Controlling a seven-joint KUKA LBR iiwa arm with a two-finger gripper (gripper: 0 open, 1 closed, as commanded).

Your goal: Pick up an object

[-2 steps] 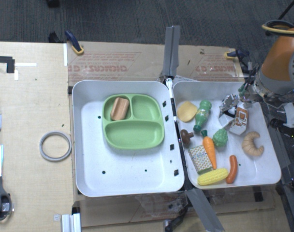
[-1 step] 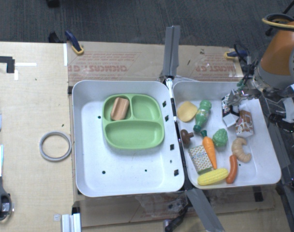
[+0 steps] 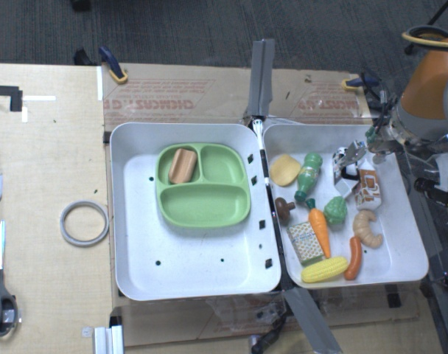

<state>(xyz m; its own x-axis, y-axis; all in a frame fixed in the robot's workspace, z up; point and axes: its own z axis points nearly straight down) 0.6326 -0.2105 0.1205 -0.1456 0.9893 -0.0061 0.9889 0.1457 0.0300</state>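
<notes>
Gripper (image 3: 349, 162) low in right bin (image 3: 401, 271) at about 1 o'clock, fingers' state can't tell, too cluttered. Small carton (image 3: 368, 186) just beside it at 5 o'clock. Nearby: green bottle (image 3: 308, 174), broccoli (image 3: 336, 210), carrot (image 3: 320, 231), corn (image 3: 324, 271), croissant (image 3: 368, 227). Left bin (image 3: 135, 271) carries green divided plate (image 3: 203, 201) with bread (image 3: 183, 165).

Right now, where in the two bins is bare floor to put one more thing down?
The left bin has bare floor in front of the green plate and along its left wall. The right bin is crowded; small bare patches lie near its back wall behind the yellow piece, and right of the croissant.
</notes>
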